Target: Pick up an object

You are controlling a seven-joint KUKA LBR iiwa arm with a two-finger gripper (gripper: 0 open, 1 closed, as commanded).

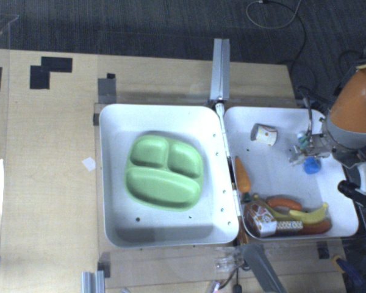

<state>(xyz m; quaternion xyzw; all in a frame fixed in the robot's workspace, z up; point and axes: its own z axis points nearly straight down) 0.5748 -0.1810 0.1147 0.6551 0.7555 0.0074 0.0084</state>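
- Nearest, along the right bin's (348, 224) near wall, one banana (308, 213), one brown packet (265, 220) and red pieces are piled.
- One carrot (241, 174) is laid by the divider; one small cup (264, 134) is tipped farther back.
- One green divided plate (165, 171) is seen in the left bin (113, 163).
- Gripper (304, 148): fingers cannot be told; a blue thing (312, 165) lies beside it.

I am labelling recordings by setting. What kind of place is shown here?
Most likely a robotics lab bench for grasping trials. Two white bins sit side by side on a wooden bench, holding a green divided plate and toy food such as a banana; a cable lies on the dark carpet.
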